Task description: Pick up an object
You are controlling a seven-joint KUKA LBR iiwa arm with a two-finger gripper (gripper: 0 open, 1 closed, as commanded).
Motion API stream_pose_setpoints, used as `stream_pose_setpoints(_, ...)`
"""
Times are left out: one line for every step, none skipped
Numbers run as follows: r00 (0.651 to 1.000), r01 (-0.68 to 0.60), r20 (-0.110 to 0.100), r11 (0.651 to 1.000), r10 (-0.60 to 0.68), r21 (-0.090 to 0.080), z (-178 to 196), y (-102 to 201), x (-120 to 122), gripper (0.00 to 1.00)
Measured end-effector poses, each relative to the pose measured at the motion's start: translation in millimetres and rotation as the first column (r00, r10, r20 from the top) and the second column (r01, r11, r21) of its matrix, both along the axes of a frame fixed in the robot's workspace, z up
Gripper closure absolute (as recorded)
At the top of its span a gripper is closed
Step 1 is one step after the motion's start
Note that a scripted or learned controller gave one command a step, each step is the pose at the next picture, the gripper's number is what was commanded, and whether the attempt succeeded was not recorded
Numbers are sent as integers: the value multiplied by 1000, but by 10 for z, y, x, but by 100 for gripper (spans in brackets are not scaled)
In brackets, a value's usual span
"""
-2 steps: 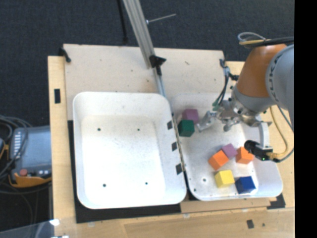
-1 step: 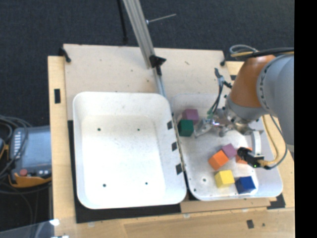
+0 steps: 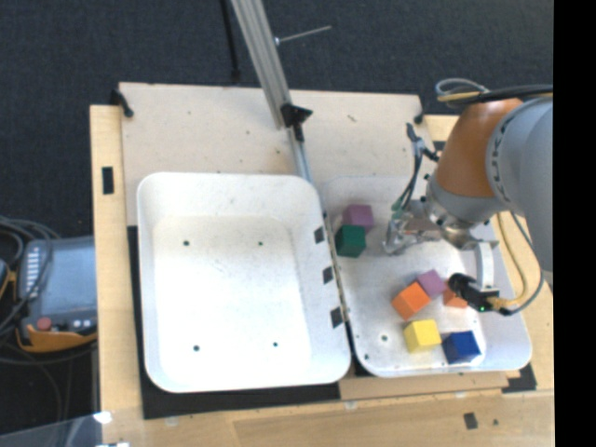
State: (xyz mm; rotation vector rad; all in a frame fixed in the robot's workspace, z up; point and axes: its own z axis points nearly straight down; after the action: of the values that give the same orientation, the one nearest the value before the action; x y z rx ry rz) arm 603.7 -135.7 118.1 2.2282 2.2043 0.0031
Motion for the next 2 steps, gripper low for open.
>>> stream_pose_setpoints(1000,-10,1,1000,10,2,599,52,-36,100)
stream_pose_setpoints(1000,-13,1,1000,13,2,1145,36,-19,100)
